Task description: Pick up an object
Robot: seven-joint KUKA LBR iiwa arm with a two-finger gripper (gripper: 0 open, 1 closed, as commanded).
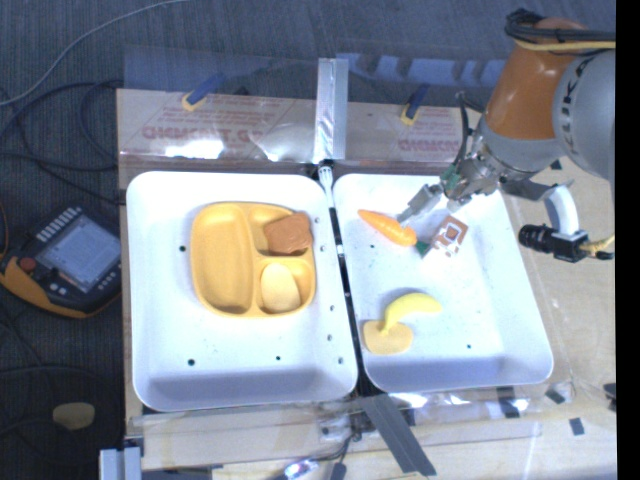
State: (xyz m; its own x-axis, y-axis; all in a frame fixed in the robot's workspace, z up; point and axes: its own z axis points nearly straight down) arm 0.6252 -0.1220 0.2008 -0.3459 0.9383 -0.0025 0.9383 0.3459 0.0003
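Orange carrot (387,228) lies loose on right bin (500,308) floor, gripper (432,208) poised just beside it. Can't tell the grip state. Banana (400,318) nearer front, untouched.

Bright, even overhead light on two white bins (240,368), mid-frame.
Glare whitens the plastic sheet (200,143) at upper centre; shadows are soft and faint; the picture is slightly grainy, dark carpet (60,48) at left.
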